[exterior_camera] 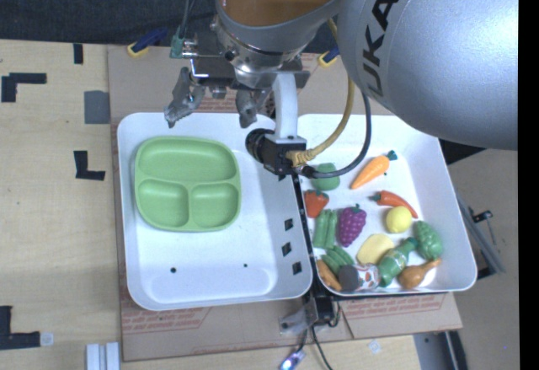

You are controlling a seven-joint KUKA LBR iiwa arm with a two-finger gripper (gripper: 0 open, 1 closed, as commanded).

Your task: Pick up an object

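Pincer [212,107] spread wide with nothing in it, up by the far rim of the left bin [147,276]; green plate [187,183] flat in that bin; toy carrot [372,170], grapes [351,223] and lemon [398,217] in the right bin [450,183].

Small toy fruits and vegetables [370,229] lie heaped in the right bin [450,191], none lifted
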